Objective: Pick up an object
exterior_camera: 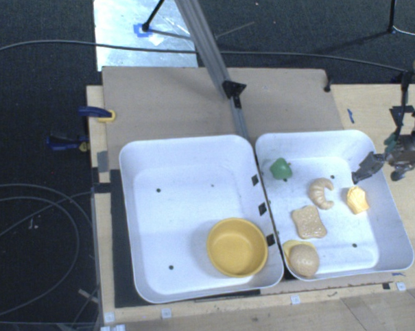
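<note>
The right bin (330, 141) holds a small green pepper-like piece (282, 168), a tan croissant (322, 192), a yellow wedge (357, 199), a square tan cracker (309, 222) and a round beige roll (303, 259) at its front left corner. My gripper (380, 174) hangs over that bin's right rim, just up and right of the yellow wedge. Its two dark fingers are spread open with nothing between them. A yellow bowl (236, 246) sits in the left bin (166, 170) near its front right.
A grey slanted pole (209, 48) runs from the top down to the gap between the bins. Blue and yellow clamps (95, 114) grip the bench's left edge. Cables lie on the dark floor at left.
</note>
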### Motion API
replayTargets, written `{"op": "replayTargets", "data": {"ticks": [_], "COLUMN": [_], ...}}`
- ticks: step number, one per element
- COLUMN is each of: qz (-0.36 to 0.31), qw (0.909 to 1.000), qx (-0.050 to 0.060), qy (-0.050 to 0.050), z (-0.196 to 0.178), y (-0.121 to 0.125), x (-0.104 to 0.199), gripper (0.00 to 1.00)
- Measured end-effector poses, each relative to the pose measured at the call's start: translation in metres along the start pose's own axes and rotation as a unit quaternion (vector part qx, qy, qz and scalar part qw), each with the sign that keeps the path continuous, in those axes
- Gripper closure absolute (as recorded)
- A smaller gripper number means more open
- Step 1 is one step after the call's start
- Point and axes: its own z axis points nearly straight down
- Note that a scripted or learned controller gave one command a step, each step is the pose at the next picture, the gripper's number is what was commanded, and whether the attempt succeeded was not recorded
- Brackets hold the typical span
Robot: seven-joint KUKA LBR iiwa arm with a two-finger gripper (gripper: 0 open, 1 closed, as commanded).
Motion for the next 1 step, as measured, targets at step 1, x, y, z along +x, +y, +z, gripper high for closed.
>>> {"op": "replayTargets", "data": {"ticks": [1], "qz": [0.001], "qw": [1.0], "qx": [0.002], "qy": [0.001], "z": [0.0559], "y": [0.0087], "x": [0.0051], "gripper": [0.0]}}
